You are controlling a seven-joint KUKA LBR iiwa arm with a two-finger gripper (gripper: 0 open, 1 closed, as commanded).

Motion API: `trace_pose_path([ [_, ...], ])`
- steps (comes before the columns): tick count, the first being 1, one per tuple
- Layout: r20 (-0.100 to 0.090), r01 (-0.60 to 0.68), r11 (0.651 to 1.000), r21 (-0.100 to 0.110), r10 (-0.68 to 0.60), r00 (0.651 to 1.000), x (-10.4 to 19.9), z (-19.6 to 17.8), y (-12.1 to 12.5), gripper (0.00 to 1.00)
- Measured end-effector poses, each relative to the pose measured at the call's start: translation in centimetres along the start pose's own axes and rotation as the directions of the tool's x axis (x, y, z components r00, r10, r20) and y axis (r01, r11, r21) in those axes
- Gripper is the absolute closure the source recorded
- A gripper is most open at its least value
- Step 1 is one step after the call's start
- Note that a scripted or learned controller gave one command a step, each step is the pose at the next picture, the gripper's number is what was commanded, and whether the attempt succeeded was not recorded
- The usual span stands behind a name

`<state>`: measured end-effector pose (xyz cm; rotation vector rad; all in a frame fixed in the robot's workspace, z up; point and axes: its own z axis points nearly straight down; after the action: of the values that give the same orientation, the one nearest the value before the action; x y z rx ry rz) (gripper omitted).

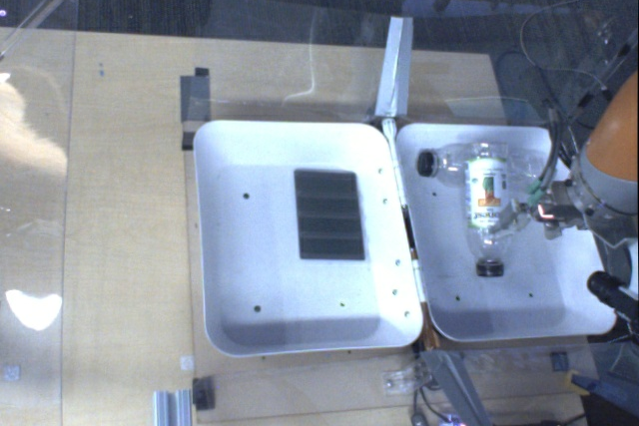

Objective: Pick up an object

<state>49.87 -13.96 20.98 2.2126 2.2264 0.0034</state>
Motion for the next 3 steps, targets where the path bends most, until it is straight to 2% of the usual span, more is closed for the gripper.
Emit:
trace_pose_path([
  [1,0.0,0.046,0.999,-0.003,-0.046,0.999,-0.6,11.4,3.5,0.0],
  [2,-0.007,0.124,0.992,0.005,-0.124,0.992,-2.5,11.1,8.2,0.0],
  [3,-0.039,0.2,0.978,0.054,-0.198,0.979,-4.5,11.3,11.9,0.0],
])
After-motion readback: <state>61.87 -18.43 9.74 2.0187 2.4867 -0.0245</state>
